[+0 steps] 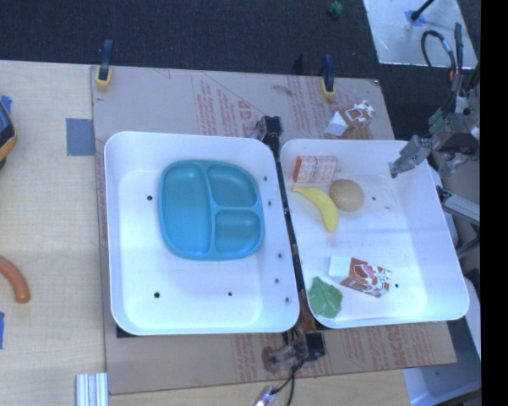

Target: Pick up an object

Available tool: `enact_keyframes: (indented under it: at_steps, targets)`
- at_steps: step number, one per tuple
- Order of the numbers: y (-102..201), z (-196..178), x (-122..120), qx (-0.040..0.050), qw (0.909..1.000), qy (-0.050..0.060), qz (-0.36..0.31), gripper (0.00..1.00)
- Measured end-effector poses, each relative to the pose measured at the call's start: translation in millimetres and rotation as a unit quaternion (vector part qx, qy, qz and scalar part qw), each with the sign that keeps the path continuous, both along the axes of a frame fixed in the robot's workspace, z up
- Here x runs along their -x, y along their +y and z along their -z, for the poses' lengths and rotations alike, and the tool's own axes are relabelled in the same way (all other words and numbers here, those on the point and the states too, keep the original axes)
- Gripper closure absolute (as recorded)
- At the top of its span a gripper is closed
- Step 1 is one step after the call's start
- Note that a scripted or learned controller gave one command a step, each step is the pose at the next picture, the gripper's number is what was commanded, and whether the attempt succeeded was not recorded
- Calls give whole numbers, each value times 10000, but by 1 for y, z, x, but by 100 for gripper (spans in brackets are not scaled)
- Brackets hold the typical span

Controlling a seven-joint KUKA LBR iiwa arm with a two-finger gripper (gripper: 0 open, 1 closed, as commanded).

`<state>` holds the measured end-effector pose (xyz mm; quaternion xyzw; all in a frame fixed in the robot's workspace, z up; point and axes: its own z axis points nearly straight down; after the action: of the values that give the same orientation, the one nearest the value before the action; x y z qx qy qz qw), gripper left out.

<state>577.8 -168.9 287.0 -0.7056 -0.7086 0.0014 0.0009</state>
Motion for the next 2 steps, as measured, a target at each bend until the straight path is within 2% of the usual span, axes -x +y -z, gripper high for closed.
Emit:
enact_keyframes:
  at_steps: [1,2]
  targets:
    - [65,134,0,0,10000,13,-8,0]
    - [62,196,-34,6,10000,0,-12,0]
